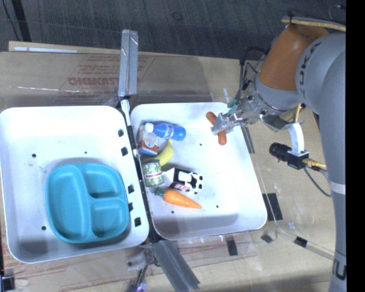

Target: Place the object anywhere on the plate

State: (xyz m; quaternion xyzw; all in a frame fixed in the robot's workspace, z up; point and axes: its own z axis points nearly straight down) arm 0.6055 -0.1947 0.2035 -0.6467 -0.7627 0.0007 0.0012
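Your gripper point(222, 124) hangs over the far right corner of the right bin point(246, 181), jaws clamped on a red sausage-like object point(219, 131). The blue 3-compartment plate point(85, 203) lies in the left bin point(18, 163), well left of it.

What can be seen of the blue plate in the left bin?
The blue plate is a rounded-rectangle tray, plastic by its look, split by raised ridges into three compartments, one long and two smaller. It lies flat and upright on the floor of the left bin, toward its near side. Nothing lies on it or touches it.
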